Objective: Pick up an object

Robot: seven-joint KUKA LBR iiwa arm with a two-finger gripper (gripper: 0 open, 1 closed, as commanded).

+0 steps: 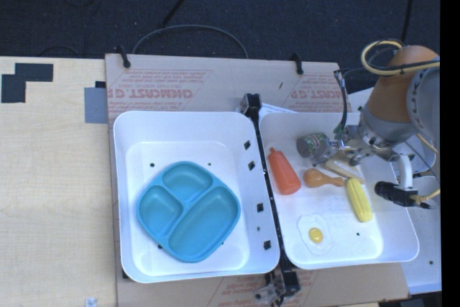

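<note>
Nearest the camera, an egg is lying flat on the right bin. Beyond it, corn, a drumstick and an orange bottle are lying loose, probably scattered as pick targets. Farther back, the gripper is hanging just beside a can, perhaps lining up on it. A blue plate is sitting in the left bin.

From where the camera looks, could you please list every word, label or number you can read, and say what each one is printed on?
"CHEMCRAZT, CA": my best reading of red print, upside down, on the cardboard sheet behind the left bin; letters blurred.
The same red print repeats on the cardboard behind the right bin: too blurred to read.
Fainter red lines beside both: illegible.
</note>
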